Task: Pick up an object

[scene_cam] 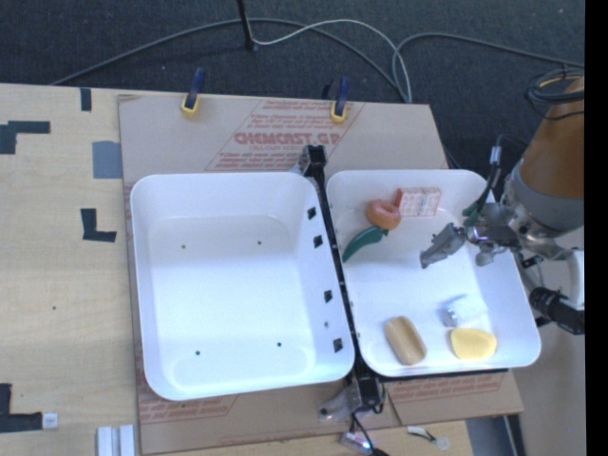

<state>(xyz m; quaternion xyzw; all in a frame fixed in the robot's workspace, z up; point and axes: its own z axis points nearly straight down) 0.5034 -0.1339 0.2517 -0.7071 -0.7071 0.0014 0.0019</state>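
1. I count two white bins (228,198); every object lies in the right one.
2. Five objects there: carrot (380,218), card (418,201), bread roll (405,339), yellow piece (472,343), small grey item (453,311).
3. One gripper (445,247) hangs above them, fingers spread, gripping nothing.

You're looking at a robotics lab test bench | two white bins (228,193) clipped together on a cardboard sheet (275,131) held by yellow clamps (193,98) | wood-look bench top (57,283) with tape marks | loose cables (313,31) on dark carpet (380,3)
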